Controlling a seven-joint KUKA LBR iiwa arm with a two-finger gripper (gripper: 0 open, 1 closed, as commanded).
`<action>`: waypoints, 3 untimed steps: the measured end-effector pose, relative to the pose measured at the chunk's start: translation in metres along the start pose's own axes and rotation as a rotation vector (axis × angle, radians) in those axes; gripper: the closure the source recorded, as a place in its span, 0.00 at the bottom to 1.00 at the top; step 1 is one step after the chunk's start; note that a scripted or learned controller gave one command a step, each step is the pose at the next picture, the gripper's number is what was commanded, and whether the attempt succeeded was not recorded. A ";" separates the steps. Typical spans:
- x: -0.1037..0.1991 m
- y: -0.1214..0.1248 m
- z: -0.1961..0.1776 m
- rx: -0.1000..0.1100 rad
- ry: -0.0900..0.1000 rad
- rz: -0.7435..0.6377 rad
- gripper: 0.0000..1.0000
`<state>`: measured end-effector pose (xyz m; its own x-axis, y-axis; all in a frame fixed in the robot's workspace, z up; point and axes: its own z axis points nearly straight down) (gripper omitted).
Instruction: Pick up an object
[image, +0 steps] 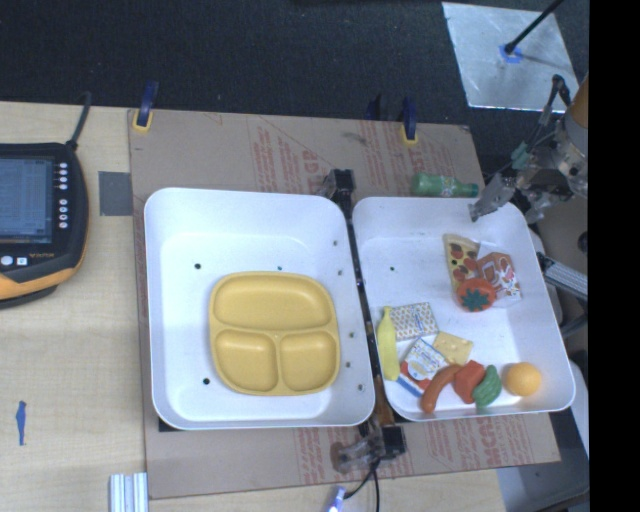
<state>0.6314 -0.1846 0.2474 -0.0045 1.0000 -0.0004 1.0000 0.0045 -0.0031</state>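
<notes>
The right bin (400, 250) holds several toy foods. A pizza slice (460, 250) and a red tomato piece (477, 295) lie at its far right. Near the front are a cracker (413, 320), a yellow banana (387, 343), a cheese wedge (453, 347), a brown sausage (438, 390), a red pepper (468, 380), a green piece (488, 388) and an orange (521, 379). My gripper (510, 200) hangs above the bin's far right corner, just beyond the pizza slice. Its fingers look open, with nothing between them.
The left bin (180, 240) holds a yellow divided plate (272, 332). A green bottle (445, 185) lies on the cardboard behind the right bin. A teach pendant (35, 225) rests at the far left of the bench. Clamps (408, 118) grip the cardboard's back edge.
</notes>
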 end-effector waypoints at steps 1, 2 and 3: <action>-0.029 -0.019 0.125 -0.005 -0.004 0.000 0.00; -0.004 0.023 0.141 -0.022 -0.011 -0.001 0.00; -0.028 -0.059 0.074 -0.001 0.000 0.002 0.00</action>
<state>0.5720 -0.2125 0.1733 -0.0028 1.0000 -0.0002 1.0000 0.0028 -0.0020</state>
